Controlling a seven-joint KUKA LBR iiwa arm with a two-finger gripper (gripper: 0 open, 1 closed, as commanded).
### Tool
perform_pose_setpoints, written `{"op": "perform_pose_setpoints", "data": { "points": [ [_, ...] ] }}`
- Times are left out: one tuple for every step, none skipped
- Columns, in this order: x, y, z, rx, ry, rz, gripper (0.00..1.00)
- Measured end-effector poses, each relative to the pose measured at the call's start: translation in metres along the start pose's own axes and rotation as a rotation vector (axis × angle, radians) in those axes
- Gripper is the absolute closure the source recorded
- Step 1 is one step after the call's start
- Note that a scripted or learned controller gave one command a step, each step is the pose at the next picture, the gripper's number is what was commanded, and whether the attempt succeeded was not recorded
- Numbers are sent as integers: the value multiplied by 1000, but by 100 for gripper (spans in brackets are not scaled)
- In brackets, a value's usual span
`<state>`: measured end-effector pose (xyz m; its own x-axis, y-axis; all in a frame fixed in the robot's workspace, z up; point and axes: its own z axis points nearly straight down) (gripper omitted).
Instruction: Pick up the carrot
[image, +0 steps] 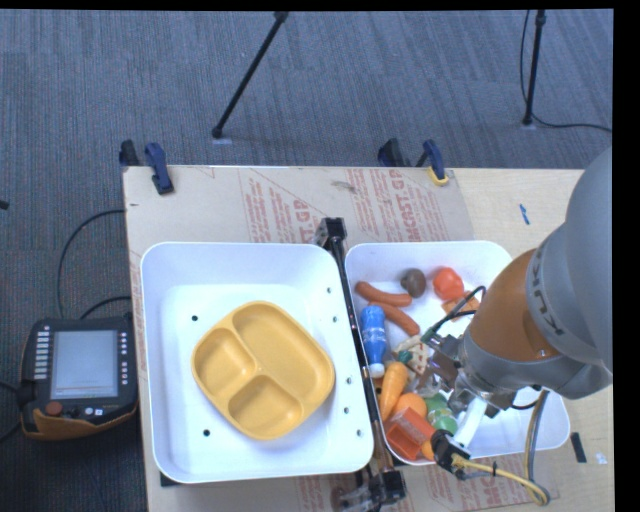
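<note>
Two shallow white bins: left bin (160, 300) with one yellow three-compartment plastic plate (262, 369). Right bin (480, 250) with one tapered orange carrot (393, 383) near its left wall, one blue bottle (373, 335) just above, two smooth sausages (390, 303). Gripper (455, 400) low over clutter beside carrot; open or closed state undeterminable.

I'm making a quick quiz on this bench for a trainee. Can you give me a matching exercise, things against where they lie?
Things:
1. yellow divided plate
2. blue bottle
3. carrot
4. handheld control pad

Places:
A. right bin, along its left wall
B. on the floor, left of the bench
C. left bin
D. right bin, just below the bottle

Pairs: 1-C, 2-A, 3-D, 4-B
</note>
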<state>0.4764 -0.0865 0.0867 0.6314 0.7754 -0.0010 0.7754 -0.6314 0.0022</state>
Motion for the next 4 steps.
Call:
{"op": "perform_pose_setpoints", "data": {
  "points": [
    [64, -53, -99, 8, -2, 131, 100],
    [57, -48, -99, 8, -3, 196, 100],
    [57, -47, -99, 8, -3, 195, 0],
    [57, -47, -99, 8, -3, 195, 0]
  ]
}}
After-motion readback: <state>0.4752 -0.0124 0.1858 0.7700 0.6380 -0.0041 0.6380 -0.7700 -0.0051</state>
